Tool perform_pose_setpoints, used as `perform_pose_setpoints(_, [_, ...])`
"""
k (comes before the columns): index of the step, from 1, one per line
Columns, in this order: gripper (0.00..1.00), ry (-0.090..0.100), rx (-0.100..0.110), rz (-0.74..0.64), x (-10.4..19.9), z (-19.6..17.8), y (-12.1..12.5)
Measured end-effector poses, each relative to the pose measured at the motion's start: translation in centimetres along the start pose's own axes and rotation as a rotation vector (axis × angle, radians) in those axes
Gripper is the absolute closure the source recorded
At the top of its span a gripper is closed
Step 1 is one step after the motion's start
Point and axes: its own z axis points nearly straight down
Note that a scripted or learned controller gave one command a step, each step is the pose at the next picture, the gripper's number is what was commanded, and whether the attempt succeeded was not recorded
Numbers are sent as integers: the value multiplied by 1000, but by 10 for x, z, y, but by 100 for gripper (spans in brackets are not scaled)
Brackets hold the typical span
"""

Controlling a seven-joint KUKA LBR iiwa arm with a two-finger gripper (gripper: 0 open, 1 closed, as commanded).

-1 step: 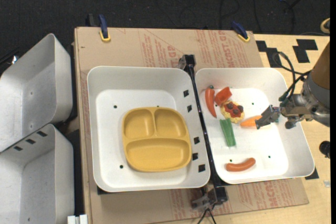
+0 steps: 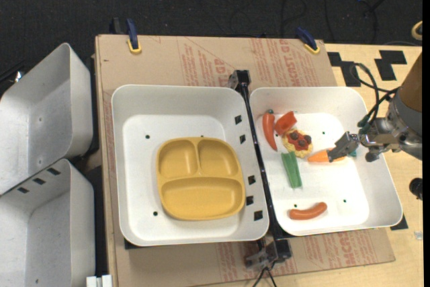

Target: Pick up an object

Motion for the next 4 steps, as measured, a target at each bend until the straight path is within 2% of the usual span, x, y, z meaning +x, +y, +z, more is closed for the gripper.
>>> perform_pose_setpoints(3, [0, 1, 2, 2, 6, 134, 14])
perform_pose_setpoints(4, [100, 0, 0, 3, 5, 123, 14])
